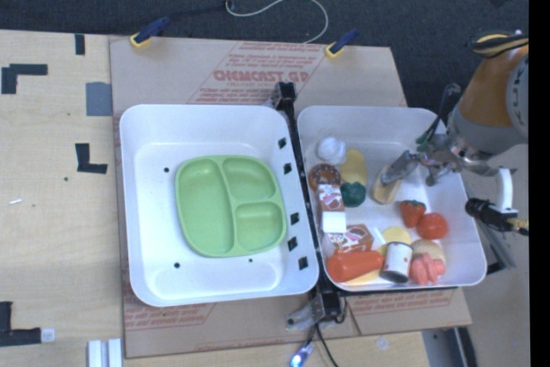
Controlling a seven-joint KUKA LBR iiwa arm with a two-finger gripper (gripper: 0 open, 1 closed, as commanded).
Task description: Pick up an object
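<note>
Camera view: gripper (402, 170) hangs over the right bin (378, 114), apparently gripping nothing; jaw gap unclear. Toy foods (378, 249) crowd below; green tray (230, 204) sits left.

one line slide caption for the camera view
Gripper hovers over toy food in the right bin; green divided plate sits in the left bin.

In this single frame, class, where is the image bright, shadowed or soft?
Camera view: the left bin's white wall looks bright and washed out; the green tray is evenly lit; the gripper is soft-edged, casting a faint shadow in the right bin.
</note>
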